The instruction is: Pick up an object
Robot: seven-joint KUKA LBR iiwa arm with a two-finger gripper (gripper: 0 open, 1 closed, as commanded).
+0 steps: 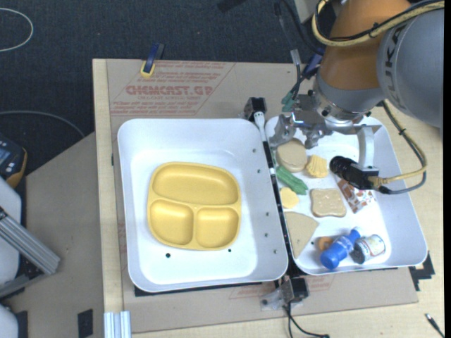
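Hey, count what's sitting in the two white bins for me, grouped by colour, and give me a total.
Yellow: 3, the divided tray, a ridged piece, a small bit
Tan: 3, round, bread slice, wedge
Green: 1
Blue: 1, bottle
Total: 8

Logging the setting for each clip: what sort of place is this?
Probably a robotics lab's bin-picking test bench, not a kitchen. Two white bins sit on a board over dark carpet, a grey and orange arm reaches into the right bin, and its contents look like toy food.
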